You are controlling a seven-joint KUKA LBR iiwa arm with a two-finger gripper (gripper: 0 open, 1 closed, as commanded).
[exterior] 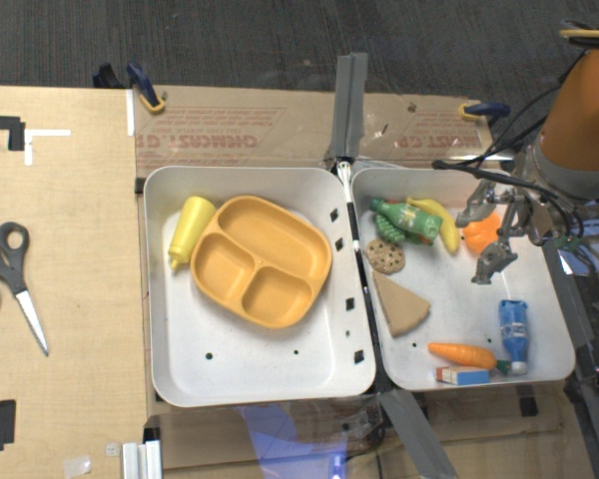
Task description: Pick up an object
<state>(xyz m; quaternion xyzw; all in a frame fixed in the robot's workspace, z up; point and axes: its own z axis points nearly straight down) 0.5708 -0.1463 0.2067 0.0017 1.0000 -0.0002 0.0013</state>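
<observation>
My gripper (484,238) hangs over the upper right part of the right bin (539,367), with its two fingers spread apart and open. One finger (475,210) stands at the far side and the other lower, nearer the camera. An orange toy (482,232) shows in the gap between them; I cannot tell whether either finger touches it. Just left of it lie a yellow banana (438,219) and a green toy (403,219). A cookie (384,257), a tan wedge (404,308), a carrot (460,354), a blue bottle (513,331) and a small red and blue box (462,375) also lie in this bin.
The left bin (180,367) holds a yellow divided plate (262,261) and a yellow squeeze bottle (190,230). Scissors (16,279) lie on the wooden bench at far left. A grey divider bar (349,103) runs between the bins at the back.
</observation>
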